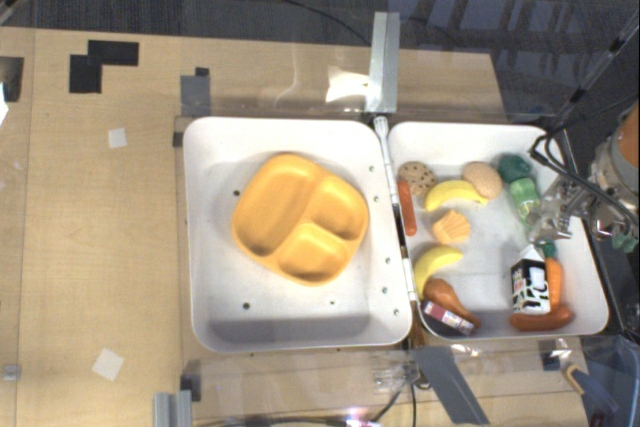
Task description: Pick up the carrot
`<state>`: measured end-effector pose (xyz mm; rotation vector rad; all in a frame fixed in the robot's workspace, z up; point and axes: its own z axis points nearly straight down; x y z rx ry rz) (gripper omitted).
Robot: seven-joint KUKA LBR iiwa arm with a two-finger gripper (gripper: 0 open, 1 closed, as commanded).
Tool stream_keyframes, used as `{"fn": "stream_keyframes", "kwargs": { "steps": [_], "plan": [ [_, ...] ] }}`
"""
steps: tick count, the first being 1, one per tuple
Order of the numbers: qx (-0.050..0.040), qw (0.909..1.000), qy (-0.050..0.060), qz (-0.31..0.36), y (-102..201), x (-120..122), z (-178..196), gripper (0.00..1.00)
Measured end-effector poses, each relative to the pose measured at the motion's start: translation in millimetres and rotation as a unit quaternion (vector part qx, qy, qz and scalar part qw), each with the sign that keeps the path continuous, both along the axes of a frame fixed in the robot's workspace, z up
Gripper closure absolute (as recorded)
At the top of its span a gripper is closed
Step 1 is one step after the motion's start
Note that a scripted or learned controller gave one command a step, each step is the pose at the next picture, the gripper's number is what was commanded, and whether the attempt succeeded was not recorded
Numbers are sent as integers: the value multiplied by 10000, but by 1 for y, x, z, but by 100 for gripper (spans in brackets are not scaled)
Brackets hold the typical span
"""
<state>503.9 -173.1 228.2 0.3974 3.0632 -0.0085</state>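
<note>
Wooden surface [90, 245], two bins. Gripper [553, 223], finger state unclear, should descend squarely over the slim orange carrot [554, 281].

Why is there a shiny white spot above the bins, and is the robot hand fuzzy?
In the camera view, light glares off the bench just behind the bins; the gripper looks soft and blurry, while the yellow plate is sharp.

The divided plate [300, 218] is orange-yellow inside its white bin [215, 315]. In the other white bin [500, 137], two bananas [455, 194] are yellow, the carrot [553, 282] orange, the cookie [417, 178] tan with dark specks. The bottle [531, 286] is black with white lettering.
</note>
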Motion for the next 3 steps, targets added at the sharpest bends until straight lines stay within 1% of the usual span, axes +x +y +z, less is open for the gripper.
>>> {"fn": "stream_keyframes", "kwargs": {
  "steps": [3],
  "plan": [
    [-37,9999,-136,39,1,8,37,100]
  ]
}}
